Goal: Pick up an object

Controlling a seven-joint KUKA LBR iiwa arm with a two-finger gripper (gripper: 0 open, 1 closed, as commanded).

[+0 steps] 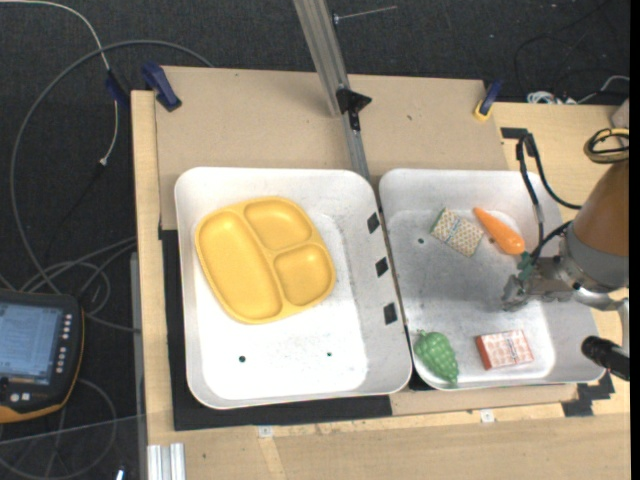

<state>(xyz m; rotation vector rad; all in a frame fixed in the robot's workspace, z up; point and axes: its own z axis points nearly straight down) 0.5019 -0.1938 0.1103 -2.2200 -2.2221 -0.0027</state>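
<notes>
The gripper (pixel 520 290) hangs low over the right bin (pixel 400 268), near its right side. Around it lie an orange carrot (pixel 499 229), a patterned sponge (pixel 459 232), a red packet (pixel 504 349) and a green toy (pixel 436 356). The left bin (pixel 290 363) holds a yellow divided plate (pixel 264 258).

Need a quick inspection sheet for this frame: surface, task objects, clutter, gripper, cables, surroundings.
Surface: wooden bench bearing two shallow white bins side by side, left bin and right bin.
Job's things: in the right bin, an orange carrot-shaped toy, a patterned block, a green toy at the near rim, a red-and-white packet.
Clutter: a yellow divided tray in the left bin.
Gripper: gripper low in the right bin, below the carrot-shaped toy; nothing seen between its fingers.
Cables: black cable running to the arm; loose cables on the floor at left.
Surroundings: dark carpet, a handheld pendant at lower left, a metal post above the bins.
</notes>
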